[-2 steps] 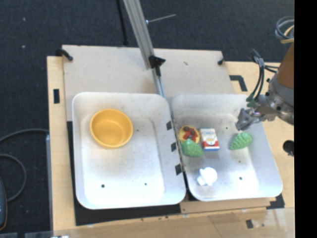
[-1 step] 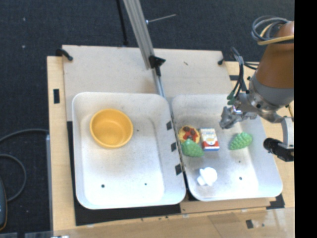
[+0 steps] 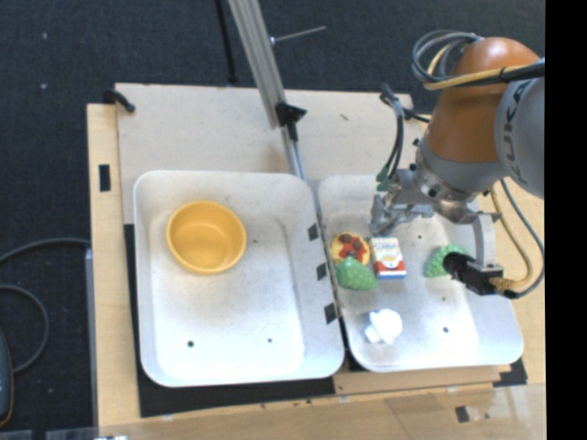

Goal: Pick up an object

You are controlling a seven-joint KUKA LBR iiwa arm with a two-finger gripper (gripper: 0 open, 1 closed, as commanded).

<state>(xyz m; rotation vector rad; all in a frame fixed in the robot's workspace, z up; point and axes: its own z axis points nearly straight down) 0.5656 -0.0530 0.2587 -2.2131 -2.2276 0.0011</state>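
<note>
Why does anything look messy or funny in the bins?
Nothing looks spilled or broken. The yellow bowl sits upright in the left bin; the small box and toys lie loosely in the right bin.

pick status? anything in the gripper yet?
Done: the arm has reached over the right bin. In hand: nothing visibly lifted; the gripper sits low just above the small carton, and I can't tell the finger state. Left: grasp and lift. The carton, red-and-green toy, green item and white object all lie on the bin floor.
</note>
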